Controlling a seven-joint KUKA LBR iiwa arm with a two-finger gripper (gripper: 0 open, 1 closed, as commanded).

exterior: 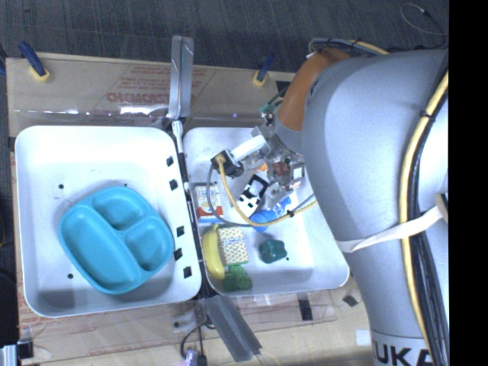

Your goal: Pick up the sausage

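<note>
Gripper (pixel 268 180) on the grey arm is hanging over the middle of the shallow white right bin (pixel 324 269), its opening impossible to tell, while a small reddish piece, possibly the sausage (pixel 207 203), is lying against the bin's left wall.

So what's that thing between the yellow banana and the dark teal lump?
A pale speckled block lies between the banana and the teal lump, close beside the banana. The camera view shows it in the right bin.

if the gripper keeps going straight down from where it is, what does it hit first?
Likely the blue item lying just under the gripper in the right bin, beside the teal piece. Depth is unclear from this slanted view.
</note>
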